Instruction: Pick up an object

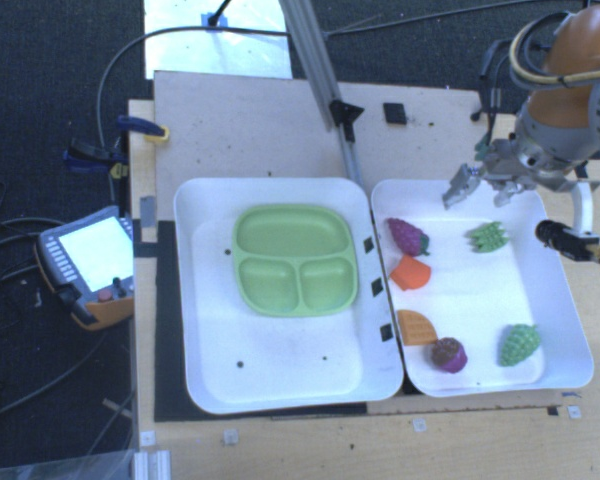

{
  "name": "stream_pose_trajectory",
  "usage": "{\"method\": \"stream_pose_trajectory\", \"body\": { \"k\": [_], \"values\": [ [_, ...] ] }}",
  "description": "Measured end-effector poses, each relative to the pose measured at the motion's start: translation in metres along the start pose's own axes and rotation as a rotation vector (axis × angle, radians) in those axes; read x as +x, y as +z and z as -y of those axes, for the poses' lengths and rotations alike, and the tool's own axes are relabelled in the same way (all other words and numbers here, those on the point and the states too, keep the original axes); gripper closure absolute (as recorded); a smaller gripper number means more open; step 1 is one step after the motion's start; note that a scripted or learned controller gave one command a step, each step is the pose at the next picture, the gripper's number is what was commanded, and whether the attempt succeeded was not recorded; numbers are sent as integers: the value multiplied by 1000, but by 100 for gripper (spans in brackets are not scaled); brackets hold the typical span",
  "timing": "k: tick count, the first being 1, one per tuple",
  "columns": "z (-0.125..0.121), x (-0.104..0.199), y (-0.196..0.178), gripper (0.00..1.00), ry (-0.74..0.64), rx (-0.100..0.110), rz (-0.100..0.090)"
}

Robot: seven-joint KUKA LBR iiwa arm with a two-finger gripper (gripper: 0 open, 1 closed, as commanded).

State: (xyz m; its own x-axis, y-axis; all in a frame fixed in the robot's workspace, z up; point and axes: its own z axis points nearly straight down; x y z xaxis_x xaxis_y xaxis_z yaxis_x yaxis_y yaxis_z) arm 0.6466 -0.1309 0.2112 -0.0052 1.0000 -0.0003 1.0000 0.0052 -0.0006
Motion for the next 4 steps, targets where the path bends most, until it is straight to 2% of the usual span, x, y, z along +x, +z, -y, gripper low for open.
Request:
{"method": "stream_pose_trajectory", "body": {
  "k": [1,2,3,4],
  "values": [
    [-1,7,61,0,-1,2,-1],
    [0,6,89,0,2,-3,0],
    [-1,6,79,100,0,-7,0],
    [-2,4,13,100,1,-9,1]
  ]
}}
